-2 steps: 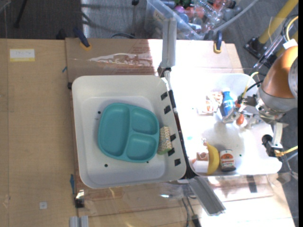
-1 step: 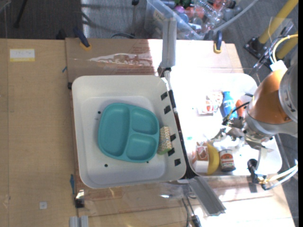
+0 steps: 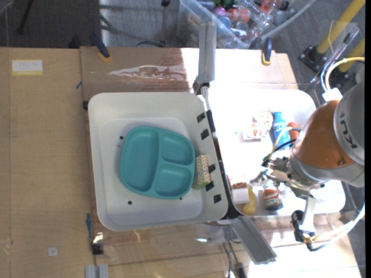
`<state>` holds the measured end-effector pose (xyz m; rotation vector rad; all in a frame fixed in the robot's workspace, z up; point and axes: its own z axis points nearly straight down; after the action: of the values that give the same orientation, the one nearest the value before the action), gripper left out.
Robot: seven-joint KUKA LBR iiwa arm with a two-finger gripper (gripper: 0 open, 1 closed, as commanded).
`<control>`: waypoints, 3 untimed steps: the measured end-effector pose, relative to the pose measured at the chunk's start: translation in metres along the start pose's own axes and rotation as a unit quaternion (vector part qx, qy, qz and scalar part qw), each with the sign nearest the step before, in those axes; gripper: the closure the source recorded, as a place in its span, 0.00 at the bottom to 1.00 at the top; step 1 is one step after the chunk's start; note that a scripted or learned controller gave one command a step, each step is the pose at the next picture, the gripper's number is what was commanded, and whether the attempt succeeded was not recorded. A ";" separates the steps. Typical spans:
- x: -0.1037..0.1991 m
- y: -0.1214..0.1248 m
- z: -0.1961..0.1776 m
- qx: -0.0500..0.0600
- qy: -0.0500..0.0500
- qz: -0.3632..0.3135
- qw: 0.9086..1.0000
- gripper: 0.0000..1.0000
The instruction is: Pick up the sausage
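In the right bin (image 3: 232, 112) a small reddish-brown piece (image 3: 239, 185) lies near the left wall; it may be the sausage, but it is too small to be sure. My gripper (image 3: 268, 174) hangs low over the bin's front part, just right of that piece and above a yellow banana-like toy (image 3: 250, 201) and a red-and-white can (image 3: 271, 198). The grey wrist and orange band (image 3: 322, 141) hide the bin floor behind the gripper. Nothing shows held in the gripper.
A blue bottle (image 3: 280, 128) and a white-and-red packet (image 3: 255, 127) lie mid-bin. The left bin (image 3: 104, 155) holds a teal divided plate (image 3: 157, 161) with a yellowish sponge (image 3: 202, 171) at its right. A clear tub of clutter (image 3: 246, 4) stands behind the bench.
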<state>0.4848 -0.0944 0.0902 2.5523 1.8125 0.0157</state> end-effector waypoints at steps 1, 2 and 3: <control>-0.002 0.002 -0.011 -0.002 -0.001 0.003 1.000 1.00; 0.065 0.003 -0.100 0.008 -0.001 0.010 1.000 1.00; 0.030 -0.014 -0.096 0.009 0.002 -0.238 0.971 1.00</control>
<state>0.4806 -0.0608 0.1858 2.0561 2.3795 -0.0010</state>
